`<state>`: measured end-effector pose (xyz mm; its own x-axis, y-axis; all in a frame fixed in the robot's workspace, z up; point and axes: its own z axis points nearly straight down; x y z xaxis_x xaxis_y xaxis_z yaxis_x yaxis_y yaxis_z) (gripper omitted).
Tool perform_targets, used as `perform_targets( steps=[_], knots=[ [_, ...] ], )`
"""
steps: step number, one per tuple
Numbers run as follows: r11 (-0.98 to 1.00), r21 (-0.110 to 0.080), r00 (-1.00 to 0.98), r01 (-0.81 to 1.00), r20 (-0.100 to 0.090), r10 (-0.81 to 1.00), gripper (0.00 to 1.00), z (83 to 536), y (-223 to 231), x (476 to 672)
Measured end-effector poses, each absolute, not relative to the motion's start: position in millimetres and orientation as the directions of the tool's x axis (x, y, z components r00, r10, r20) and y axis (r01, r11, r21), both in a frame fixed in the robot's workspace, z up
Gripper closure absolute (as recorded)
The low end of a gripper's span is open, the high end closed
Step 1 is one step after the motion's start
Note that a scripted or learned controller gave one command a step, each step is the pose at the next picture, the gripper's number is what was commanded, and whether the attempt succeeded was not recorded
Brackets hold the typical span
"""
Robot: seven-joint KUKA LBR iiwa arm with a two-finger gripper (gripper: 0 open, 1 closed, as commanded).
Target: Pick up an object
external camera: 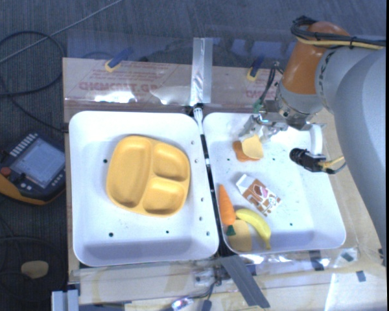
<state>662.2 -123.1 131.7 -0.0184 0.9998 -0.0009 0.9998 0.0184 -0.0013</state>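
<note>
An orange wedge-shaped piece of toy food (pixel 249 148), pale yellow on its upper face, lies flat in the far part of the right bin (pixel 318 229), near the wall that divides the two bins. The gripper (pixel 264 126) hangs just above and behind it, at the end of the grey arm (pixel 350 76) with its orange band; we cannot tell whether the fingers are open or closed. To do this step well, we judge the gripper should come straight down centred on the wedge, straddling its narrow sides, and clear the bin wall. Nearer the front of the same bin lie a small printed carton (pixel 259 195), a carrot (pixel 225 205) and a banana (pixel 256 222), well apart from the wedge. The left bin (pixel 91 238) holds a yellow divided plate (pixel 148 174). Both bins rest on the worktop (pixel 117 76)
</note>
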Motion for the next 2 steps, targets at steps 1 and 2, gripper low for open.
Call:
perform_targets(
  steps=[1, 2],
  knots=[
    [0.056, 0.000, -0.056, 0.998, -0.001, 0.998, 1.00, 221.7, -74.7, 668.8],
    [0.057, -0.002, -0.057, 0.998, -0.003, 0.998, 1.00, 229.7, -74.4, 668.8]
  ],
)
